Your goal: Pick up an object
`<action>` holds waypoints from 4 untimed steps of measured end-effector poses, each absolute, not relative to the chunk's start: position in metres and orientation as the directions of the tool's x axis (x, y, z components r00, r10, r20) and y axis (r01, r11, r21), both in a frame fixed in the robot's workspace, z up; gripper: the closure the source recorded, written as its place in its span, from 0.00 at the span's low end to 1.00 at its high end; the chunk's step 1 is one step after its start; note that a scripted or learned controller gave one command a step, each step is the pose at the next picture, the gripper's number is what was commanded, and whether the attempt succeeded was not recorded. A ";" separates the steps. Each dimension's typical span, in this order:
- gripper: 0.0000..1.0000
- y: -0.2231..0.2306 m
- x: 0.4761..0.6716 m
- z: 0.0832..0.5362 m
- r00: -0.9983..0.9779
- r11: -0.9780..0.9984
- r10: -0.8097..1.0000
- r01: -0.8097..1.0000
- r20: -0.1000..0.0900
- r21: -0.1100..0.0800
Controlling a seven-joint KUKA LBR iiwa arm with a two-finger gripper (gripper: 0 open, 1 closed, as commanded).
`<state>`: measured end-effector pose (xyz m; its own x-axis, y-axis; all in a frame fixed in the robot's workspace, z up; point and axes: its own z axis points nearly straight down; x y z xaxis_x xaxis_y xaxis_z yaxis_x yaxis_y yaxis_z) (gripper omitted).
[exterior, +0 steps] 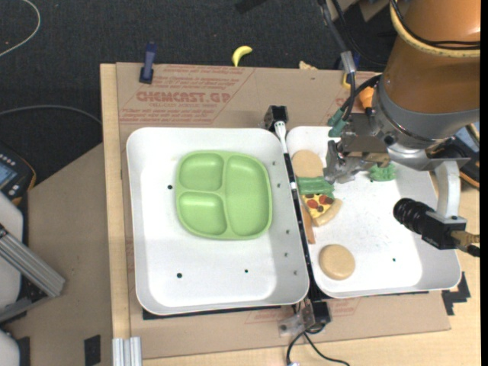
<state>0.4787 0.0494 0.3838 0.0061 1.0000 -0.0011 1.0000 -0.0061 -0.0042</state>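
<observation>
White right bin, toy food lot: gripper is hovering low beside the green block, finger state impossible to tell, with pizza slice and tan bun crowding it, risking a nudged or doubled grab against the bin's left wall.

Grey arm, orange band

Open floor lies at six o'clock in my right bin; a cookie and pizza slice crowd nine o'clock.
</observation>
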 end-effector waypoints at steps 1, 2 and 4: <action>1.00 0.122 0.479 0.414 -0.007 0.007 1.000 1.000 0.002 0.005; 1.00 -0.008 0.478 0.326 0.016 -0.016 1.000 1.000 -0.004 -0.010; 1.00 0.094 0.480 0.398 -0.006 0.006 1.000 1.000 0.002 0.005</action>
<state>0.4796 0.0936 0.3979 -0.0062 1.0000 0.0019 1.0000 0.0062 0.0055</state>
